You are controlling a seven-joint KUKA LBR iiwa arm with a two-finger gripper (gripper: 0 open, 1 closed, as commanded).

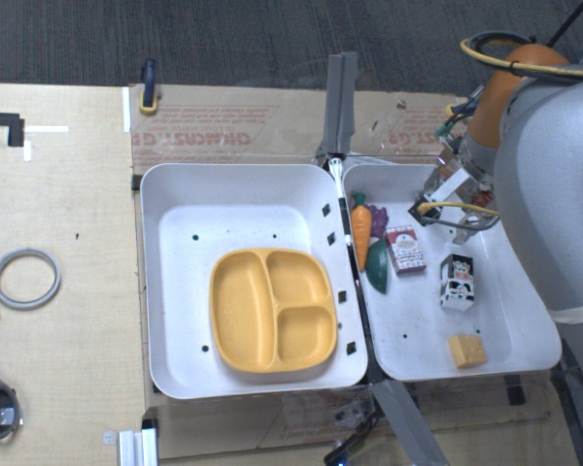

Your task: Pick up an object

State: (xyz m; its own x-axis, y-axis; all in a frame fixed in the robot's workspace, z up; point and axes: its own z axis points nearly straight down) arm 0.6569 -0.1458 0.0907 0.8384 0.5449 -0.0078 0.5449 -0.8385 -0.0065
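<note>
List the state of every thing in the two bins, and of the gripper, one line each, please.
Yellow plastic divided plate: lies flat in the left bin, right side up.
Orange toy carrot: lies along the right bin's left wall.
Green toy vegetable: lies just below the carrot.
Small red printed box: lies flat.
White and black carton: rests apart, ungrasped.
Tan block: rests near the front wall.
Gripper: above the right bin, holding nothing.
</note>
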